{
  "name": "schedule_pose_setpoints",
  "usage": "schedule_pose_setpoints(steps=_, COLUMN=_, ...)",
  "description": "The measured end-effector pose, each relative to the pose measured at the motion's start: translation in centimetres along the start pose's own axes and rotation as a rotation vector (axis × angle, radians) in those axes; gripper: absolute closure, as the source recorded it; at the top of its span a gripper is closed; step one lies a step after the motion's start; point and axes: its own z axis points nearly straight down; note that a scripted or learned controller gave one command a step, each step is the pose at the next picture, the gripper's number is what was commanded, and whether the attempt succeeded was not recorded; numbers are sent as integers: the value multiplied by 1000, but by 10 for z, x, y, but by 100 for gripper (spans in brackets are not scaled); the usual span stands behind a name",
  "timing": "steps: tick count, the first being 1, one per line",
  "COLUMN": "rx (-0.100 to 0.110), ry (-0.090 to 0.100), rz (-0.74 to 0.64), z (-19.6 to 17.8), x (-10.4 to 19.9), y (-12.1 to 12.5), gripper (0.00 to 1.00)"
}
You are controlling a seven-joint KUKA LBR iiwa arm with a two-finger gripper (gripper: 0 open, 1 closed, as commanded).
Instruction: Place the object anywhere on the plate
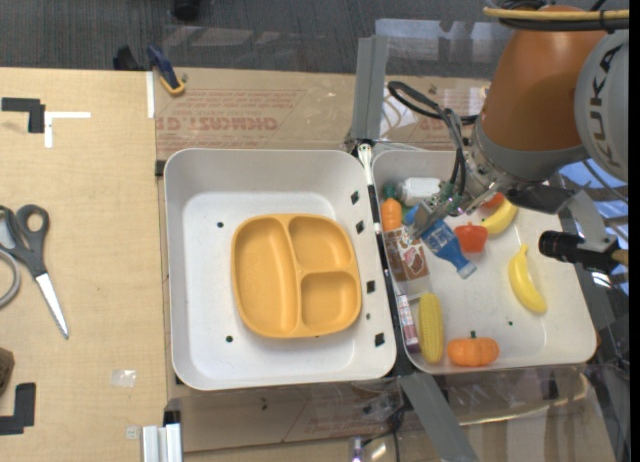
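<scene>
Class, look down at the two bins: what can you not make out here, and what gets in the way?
- Gripper, camera view: the arm's wrist covers it, so open or shut is unclear.
- Blue object under it: whether it is held is unclear.
- Upper banana: partly behind the wrist.
- Items along the right bin wall's left side: too small and crowded to identify.
- Plate: fully visible.

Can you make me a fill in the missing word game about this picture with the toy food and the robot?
1. The plate in the left bin is the colour ____.
2. The plate has ____ compartments.
3. The scissors lie on the bench to the ____ of both bins.
4. The corn cob lies in the ____ bin.

Missing words: yellow, three, left, right
</scene>
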Motion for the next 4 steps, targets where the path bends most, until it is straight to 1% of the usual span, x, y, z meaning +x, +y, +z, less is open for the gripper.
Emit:
schedule_pose_setpoints(steps=1, rx=0, ry=1, rz=83, z=64, x=75, y=37, gripper=100)
schedule_pose_setpoints(steps=2, rx=-3, ry=-1, rz=-121, z=44, x=102, y=95, gripper=100)
schedule_pose_setpoints(steps=3, rx=-3, ry=-1, rz=-122, z=44, x=102, y=95, gripper=0)
schedule_pose_setpoints(steps=4, rx=-3, ry=-1, rz=-122, z=44, x=102, y=95, gripper=0)
